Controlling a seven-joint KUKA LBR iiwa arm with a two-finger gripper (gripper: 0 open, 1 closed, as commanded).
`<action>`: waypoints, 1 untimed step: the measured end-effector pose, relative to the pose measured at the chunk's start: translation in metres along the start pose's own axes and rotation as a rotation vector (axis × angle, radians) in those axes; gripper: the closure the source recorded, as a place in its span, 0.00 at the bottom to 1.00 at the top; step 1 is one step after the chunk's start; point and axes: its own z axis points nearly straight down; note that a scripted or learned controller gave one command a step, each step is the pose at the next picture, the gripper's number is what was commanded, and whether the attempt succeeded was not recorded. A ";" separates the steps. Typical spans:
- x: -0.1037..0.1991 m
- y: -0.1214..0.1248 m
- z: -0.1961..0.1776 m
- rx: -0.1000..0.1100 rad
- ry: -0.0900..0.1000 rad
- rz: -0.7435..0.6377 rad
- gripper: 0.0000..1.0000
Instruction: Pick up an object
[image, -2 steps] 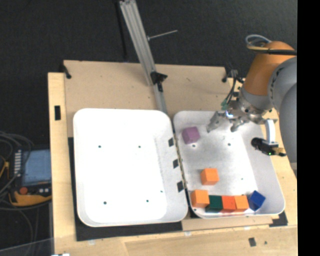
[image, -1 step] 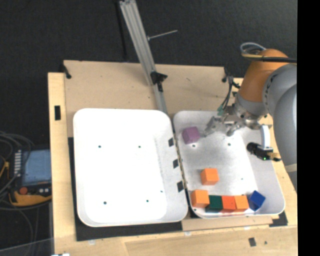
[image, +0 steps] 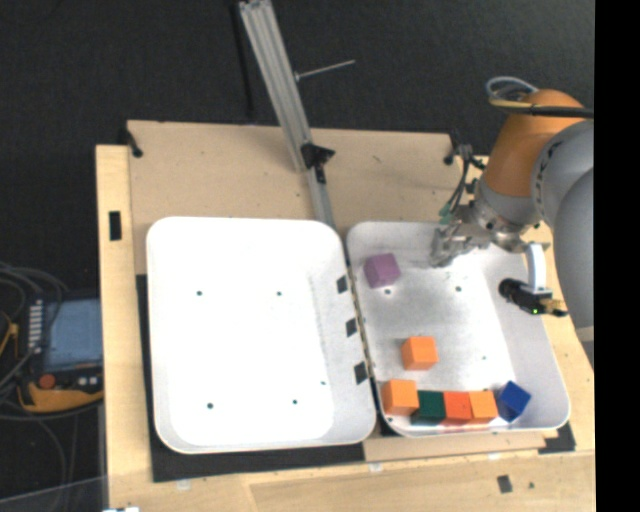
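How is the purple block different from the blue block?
The purple block is pale purple and the blue block is deep blue. The purple block sits alone near the far end of the right bin, while the blue block sits at the near edge, ending a row of orange and green blocks. The purple block lies closer to the gripper than the blue block does. Both are small cubes in the same bin.

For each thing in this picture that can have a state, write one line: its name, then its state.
gripper: hovering over the right bin's far end
purple cube: lying alone, far left of right bin
lone orange cube: resting mid-bin
near row of cubes: lined along the near wall
blue cube: tilted, at the row's right end
left bin: flat on bench
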 end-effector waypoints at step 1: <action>-0.002 0.001 -0.045 -0.003 0.005 0.005 1.00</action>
